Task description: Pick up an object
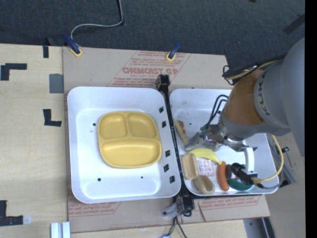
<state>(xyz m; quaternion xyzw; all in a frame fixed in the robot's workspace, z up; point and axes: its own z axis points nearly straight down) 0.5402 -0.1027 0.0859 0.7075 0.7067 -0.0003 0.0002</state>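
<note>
The camera view looks down on a table (pixel 29 133) carrying two white bins side by side on a cardboard sheet (pixel 143 71).

The left bin (pixel 81 148) holds a yellow tray (pixel 130 139) with three compartments, two small ones on the far side and a long one on the near side. The tray lies flat near the middle of the bin.

The right bin (pixel 195 100) holds a cluster of small things along its near side. A yellow banana (pixel 207 154) lies by the middle, just under the arm's wrist. Beside it toward the divider sits a tan block (pixel 189 166), touching a white packet (pixel 205 167) with red print. A tan roll (pixel 203 184) lies at the near rim. An orange carrot (pixel 223 176) lies upright in the view just right of the packet, and a teal piece (pixel 241 185) rests at the near right corner. A thin brown stick (pixel 180 131) lies along the divider.

The arm (pixel 252 105) reaches in from the right over this bin, and the end effector (pixel 214 139) sits low above the banana. Whether it is apart or together cannot be told.
</note>
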